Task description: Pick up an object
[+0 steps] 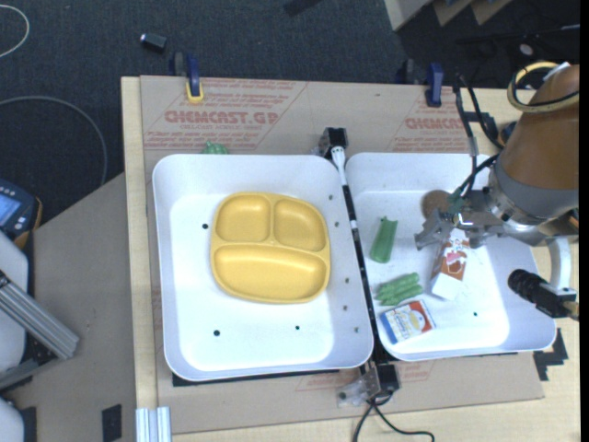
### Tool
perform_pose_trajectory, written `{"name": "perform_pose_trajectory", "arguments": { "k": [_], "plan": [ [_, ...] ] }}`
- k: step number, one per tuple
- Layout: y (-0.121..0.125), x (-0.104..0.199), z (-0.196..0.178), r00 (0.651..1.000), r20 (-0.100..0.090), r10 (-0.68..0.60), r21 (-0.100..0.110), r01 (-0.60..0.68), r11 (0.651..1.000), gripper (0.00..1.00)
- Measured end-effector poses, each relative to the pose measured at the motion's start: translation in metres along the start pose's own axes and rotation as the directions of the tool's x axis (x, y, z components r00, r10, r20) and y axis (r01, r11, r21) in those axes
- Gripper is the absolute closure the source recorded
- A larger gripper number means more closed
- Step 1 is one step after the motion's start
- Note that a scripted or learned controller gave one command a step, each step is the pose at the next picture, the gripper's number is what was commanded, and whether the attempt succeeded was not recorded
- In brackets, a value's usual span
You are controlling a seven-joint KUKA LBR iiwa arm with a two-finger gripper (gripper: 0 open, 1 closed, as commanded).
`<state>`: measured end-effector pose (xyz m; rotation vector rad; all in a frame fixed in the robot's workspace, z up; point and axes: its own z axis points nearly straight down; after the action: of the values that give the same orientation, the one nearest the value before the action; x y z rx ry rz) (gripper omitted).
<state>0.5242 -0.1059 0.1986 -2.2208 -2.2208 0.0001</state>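
**Handling notes: right-bin items, pincer state undetermined**

On the bench, the left white bin (175,247) carries a yellow plastic divided plate (271,248) lying flat near its middle. It is stiff and broad, with a smooth, low rim, and I judge it a poor candidate for a two-finger grasp.

Moving right, the right white bin (488,334) holds the smaller goods. A green pepper-like toy (383,238) lies at its left side, long axis running roughly up and down the view. Below it rests a green pea-pod-like piece (398,289), and just below that a small flat packet with blue and red print (407,321). A small red-and-white carton (452,269) lies to their right, tilted.

The pincer (453,224) sits directly above the carton's upper end; whether it is spread, pressed together or touching the carton cannot be told from this angle.

Judgement: the carton is the likeliest target. It looks light and thin-walled, prone to crushing, so it should be taken across its narrow faces near mid-length. The flat packet offers little edge and would probably slip.
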Motion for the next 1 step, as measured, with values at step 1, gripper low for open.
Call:
{"name": "perform_pose_trajectory", "arguments": {
  "k": [1],
  "plan": [
    [-0.0398,0.0318,-0.1107,1.000,0.000,-0.004,-0.013,0.004,1.000,0.00]
  ]
}}
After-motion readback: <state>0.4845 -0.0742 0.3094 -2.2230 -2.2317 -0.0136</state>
